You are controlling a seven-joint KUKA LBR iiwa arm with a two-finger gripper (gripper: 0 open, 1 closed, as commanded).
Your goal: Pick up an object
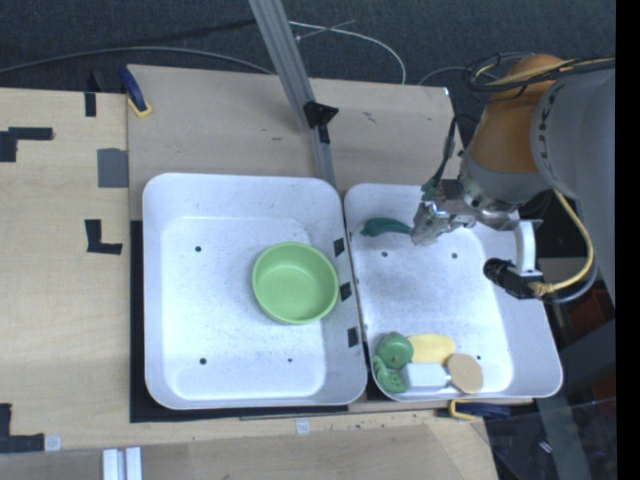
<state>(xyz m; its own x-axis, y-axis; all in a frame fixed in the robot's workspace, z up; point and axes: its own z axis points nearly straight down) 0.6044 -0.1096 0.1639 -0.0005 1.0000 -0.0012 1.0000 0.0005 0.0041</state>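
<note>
My gripper [428, 230] hangs low over the far part of the right bin [520, 328], just right of a small teal object [383, 228] lying by the bin's far left corner. The gripper's tip sits beside that object; whether they touch is unclear. At the bin's near edge lies a cluster: a green round piece [394, 351], a yellow piece [432, 347], a white block [426, 375] and a tan disc [465, 372]. A green bowl [294, 282] rests upright in the left bin [180, 268].
A grey metal pole [290, 68] slants down from the top to the divide between the bins. Cables [340, 43] loop on the bench behind the bins. The arm's orange band [505, 128] and grey body crowd the right side.
</note>
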